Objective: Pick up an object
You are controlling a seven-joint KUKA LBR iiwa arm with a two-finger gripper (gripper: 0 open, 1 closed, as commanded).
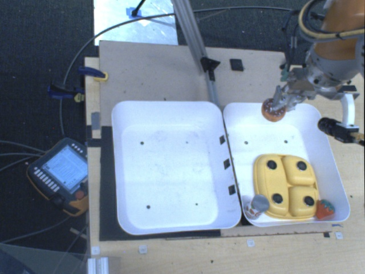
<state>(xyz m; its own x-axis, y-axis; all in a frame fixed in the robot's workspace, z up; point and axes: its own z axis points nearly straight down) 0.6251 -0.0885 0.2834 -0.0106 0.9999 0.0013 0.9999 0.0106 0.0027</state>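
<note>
My gripper (279, 104) hangs over the far rim of the right bin (328, 147), reaching in from the upper right. A small round brown-orange object (273, 112) sits at its fingertips, and the fingers are shut on it. In the near part of the same bin lies a yellow moulded block (285, 185) with several rounded bumps. Beside the block are a small grey piece (259, 203) on its left and a small red piece (325, 209) at the near right corner.
The left bin (122, 170) lies beside the right one, their rims meeting along a hinged middle edge (226, 163). A slanted metal pole (193, 33) crosses the back of the bench. A teach pendant (60, 173) and cables lie off the bench's left.
</note>
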